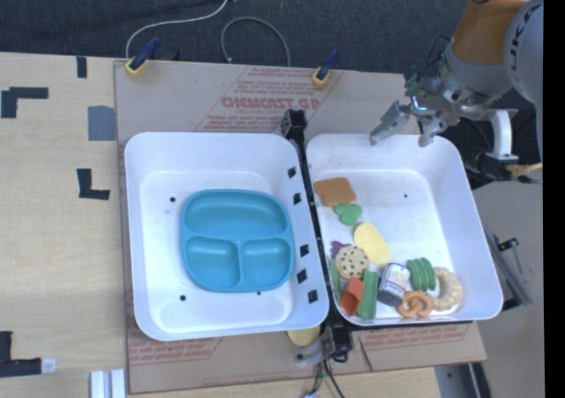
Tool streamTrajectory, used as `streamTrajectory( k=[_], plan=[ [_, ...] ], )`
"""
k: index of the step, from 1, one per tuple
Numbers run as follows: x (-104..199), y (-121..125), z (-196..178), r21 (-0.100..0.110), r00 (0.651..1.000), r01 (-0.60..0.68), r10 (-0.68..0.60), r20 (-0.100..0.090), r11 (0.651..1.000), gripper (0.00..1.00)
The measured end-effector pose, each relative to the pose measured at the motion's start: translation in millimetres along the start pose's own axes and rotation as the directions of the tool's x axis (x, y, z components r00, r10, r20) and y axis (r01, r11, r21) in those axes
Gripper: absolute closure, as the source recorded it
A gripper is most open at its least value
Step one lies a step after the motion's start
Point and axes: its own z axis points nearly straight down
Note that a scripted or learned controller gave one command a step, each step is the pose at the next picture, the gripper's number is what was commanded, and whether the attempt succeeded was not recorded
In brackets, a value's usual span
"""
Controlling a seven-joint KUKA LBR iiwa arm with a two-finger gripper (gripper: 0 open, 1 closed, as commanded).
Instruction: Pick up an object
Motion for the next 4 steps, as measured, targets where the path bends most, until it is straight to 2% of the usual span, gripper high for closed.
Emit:
streamTrajectory(
  k=[1, 2, 3, 4],
  plan=[
    [30, -53, 99, 0.012, 1.000, -0.001, 0.001, -0.004, 1.000, 0.00],
    [46, -95, 156, -0.005, 1.000, -0.001, 0.001, 0.003, 1.000, 0.00],
    [37, 21, 106, -0.014, 1.000, 0.003, -0.003, 0.002, 1.000, 0.00],
    [42, -29, 155, -0.004, 1.000, -0.001, 0.001, 0.002, 1.000, 0.00]
  ],
)
